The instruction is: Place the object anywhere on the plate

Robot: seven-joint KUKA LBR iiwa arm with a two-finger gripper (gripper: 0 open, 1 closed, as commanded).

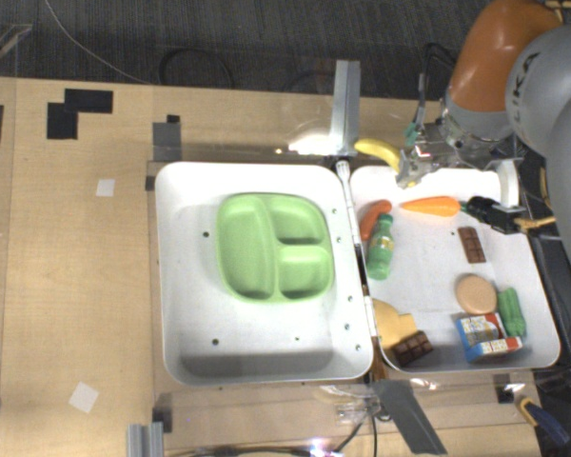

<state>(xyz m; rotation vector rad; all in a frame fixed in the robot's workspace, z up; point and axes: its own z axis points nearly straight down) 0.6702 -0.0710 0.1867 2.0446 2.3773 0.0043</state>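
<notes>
A green divided plate point(271, 246) lies in the left white bin point(186, 331). In the right bin point(542, 336) lie several toy foods: a yellow banana point(376, 149) at the back rim, an orange carrot point(430, 206), a red sausage-like piece point(372, 218) and a green bottle point(380, 247). My gripper point(411, 163) hangs over the back of the right bin, just right of the banana and above the carrot. Nothing is visibly held in it.
Further forward in the right bin are a brown chocolate bar point(471, 245), a round tan cookie point(476, 294), a green pickle point(510, 312), a blue and red can point(484, 336), a yellow wedge point(392, 320) and a dark chocolate piece point(411, 348). A metal post point(346, 108) stands between the bins.
</notes>
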